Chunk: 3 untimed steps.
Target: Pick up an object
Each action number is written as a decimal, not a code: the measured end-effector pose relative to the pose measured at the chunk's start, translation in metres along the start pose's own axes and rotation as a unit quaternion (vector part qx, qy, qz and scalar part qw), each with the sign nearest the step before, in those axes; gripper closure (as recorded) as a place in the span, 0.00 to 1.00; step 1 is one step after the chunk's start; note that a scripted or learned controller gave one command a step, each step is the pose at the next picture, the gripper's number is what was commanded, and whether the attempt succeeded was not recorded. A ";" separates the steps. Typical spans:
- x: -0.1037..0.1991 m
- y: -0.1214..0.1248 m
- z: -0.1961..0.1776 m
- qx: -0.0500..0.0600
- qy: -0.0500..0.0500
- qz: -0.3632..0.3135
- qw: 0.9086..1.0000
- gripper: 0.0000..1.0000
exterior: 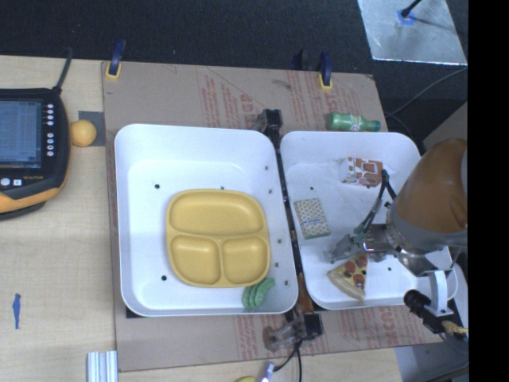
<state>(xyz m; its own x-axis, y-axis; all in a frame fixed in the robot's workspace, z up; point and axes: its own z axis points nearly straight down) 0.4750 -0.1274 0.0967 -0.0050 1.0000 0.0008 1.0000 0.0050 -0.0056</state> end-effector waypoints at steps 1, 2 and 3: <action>-0.001 0.001 -0.010 0.000 -0.001 -0.002 1.000 1.00; -0.015 0.029 -0.057 -0.002 0.000 0.001 1.000 1.00; -0.015 0.028 -0.057 -0.001 0.000 0.001 1.000 0.00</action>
<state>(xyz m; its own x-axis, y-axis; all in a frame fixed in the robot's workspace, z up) 0.5038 -0.1423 0.1532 -0.0040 1.0000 0.0002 1.0000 0.0040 -0.0026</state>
